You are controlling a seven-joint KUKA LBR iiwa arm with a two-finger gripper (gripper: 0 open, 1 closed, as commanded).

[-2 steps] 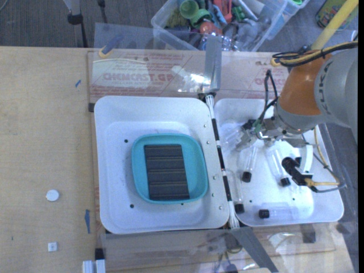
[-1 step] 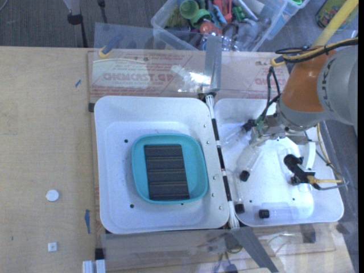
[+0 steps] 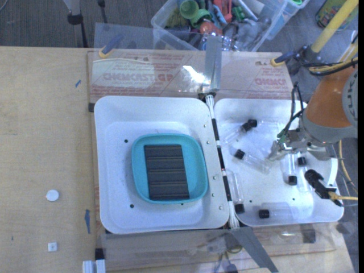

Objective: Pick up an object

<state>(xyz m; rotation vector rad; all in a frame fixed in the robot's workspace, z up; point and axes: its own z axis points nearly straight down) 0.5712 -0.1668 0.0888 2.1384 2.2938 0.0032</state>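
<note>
Wooden bench [image 3: 40, 124] fills the left and centre of the camera view. Two shallow white bins sit on it side by side, touching along a central seam.

Left bin [image 3: 114, 124]: holds a teal tray [image 3: 139, 152], rounded corners, set near the middle. A dark ribbed rectangular block [image 3: 166, 172] lies flat inside the tray.

Right bin [image 3: 256, 110]: several clear plastic pieces with small black caps lie scattered. One black cap [image 3: 249, 124] toward the far side, one [image 3: 239, 153] near the middle, one [image 3: 263, 213] near the front edge, one [image 3: 292, 180] beside the arm. A clear piece [image 3: 259, 159] lies between the middle cap and the gripper.

Arm [image 3: 333, 104] enters from the right, orange band above grey wrist, hanging over the right bin's right half. Gripper [image 3: 280, 149] sits low, just beside the clear piece; whether its fingers are released or clenched cannot be told, and no object is seen between them.

Behind the bins: a clear tub [image 3: 170, 21] of coloured toys. A small white disc [image 3: 52, 195] lies on the bench, far left.
</note>
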